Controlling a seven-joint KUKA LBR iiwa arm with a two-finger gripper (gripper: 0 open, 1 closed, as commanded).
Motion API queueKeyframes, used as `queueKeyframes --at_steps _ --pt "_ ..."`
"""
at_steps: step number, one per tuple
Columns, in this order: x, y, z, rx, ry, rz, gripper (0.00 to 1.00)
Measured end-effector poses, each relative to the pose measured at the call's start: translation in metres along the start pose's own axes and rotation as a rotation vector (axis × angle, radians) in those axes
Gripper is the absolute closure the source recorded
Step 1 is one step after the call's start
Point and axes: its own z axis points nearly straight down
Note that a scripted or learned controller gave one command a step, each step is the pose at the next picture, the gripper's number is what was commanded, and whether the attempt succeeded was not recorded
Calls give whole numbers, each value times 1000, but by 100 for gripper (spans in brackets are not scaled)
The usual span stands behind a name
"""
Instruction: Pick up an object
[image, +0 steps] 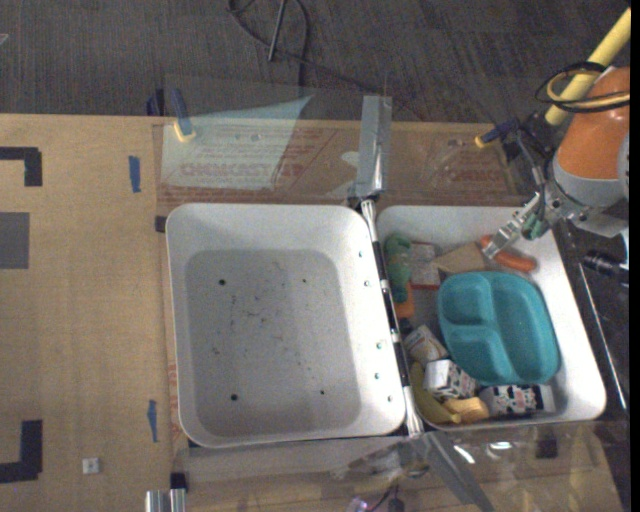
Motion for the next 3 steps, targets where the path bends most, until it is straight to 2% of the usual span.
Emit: queueKeyframes --at_steps 1,2,3 --pt "3 -1 2 10 17 -1 0" --pt "-4 -1 -211 12 5 68 0" --pt "2 -3 9 19 21 65 0"
